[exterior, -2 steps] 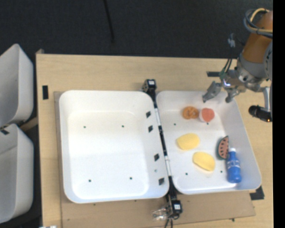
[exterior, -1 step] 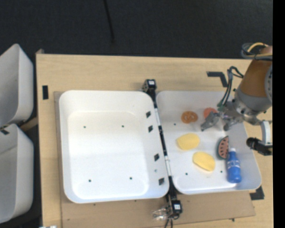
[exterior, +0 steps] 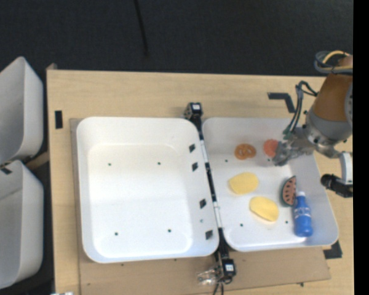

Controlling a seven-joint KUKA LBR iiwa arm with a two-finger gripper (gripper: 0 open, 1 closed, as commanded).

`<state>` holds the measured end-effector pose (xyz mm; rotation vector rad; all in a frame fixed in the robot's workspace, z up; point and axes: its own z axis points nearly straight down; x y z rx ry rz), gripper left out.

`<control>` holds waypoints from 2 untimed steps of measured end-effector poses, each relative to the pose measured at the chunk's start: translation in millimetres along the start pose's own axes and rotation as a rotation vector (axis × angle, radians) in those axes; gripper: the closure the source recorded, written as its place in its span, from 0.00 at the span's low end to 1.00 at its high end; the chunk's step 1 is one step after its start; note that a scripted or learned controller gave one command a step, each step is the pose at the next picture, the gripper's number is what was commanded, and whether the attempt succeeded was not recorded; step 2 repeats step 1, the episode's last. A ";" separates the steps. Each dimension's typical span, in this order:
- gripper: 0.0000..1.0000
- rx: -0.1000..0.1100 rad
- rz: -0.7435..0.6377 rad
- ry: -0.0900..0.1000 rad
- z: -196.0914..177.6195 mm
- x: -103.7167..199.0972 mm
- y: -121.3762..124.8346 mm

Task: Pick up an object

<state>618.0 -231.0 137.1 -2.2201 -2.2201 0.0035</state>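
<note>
We see the bench (exterior: 129,91) carrying two white bins side by side. The left bin (exterior: 141,189) sits at nine o'clock of the right bin (exterior: 234,232), their rims touching along a clipped seam.

The arm (exterior: 332,106) comes in from three o'clock, grey with an orange band, bent down over the top right part of the right bin. Its gripper (exterior: 281,154) hangs low at the bin's upper middle; we cannot tell how it is set, as it is too small and dark to read.

All the loose things lie in the right bin. The blue bottle (exterior: 302,214) lies near the right wall, at five o'clock from the gripper, well apart from it. Two yellow pieces come next: one (exterior: 243,182) at seven o'clock from the gripper, the other (exterior: 264,208) at six o'clock, farther down. The watermelon slice (exterior: 288,191) lies at six o'clock from the gripper, just beside the bottle's top. The orange disc (exterior: 245,151) rests at nine o'clock from the gripper, near it. The red piece (exterior: 270,147) is closest, just beside the gripper at its nine o'clock edge; whether they touch, we cannot tell.
</note>
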 end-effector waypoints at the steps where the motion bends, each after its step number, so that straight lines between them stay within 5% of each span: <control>1: 1.00 -0.009 -0.002 -0.003 26.5 0.4 -24.8; 2: 1.00 -0.009 -0.002 -0.003 26.5 0.4 -24.8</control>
